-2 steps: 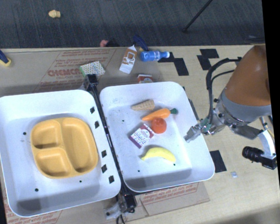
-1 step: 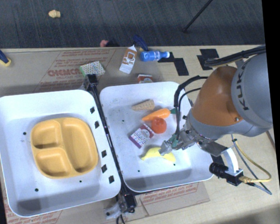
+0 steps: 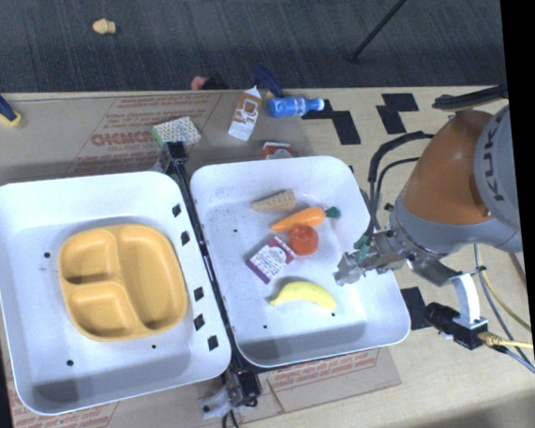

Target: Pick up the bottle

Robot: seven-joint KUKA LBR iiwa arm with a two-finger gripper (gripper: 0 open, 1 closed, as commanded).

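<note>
The bottle (image 3: 295,107), blue and lying flat, is seen on the desk (image 3: 431,352) beyond the right bin (image 3: 377,325). The end effector (image 3: 353,268) is over that bin; its state cannot be told. The bottle is judged light, stiff and prone to rolling; it is best gripped across the body.

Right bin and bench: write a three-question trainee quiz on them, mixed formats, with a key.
1. True or false: the bottle lies inside the right bin.
2. Which item lies nearest the gripper? A carrot B banana C yellow tray
3. Fill in: the yellow tray sits in the ____ bin.

Key: 1 false, it lies on the bench beyond the bin. 2 B. 3 left.
</note>
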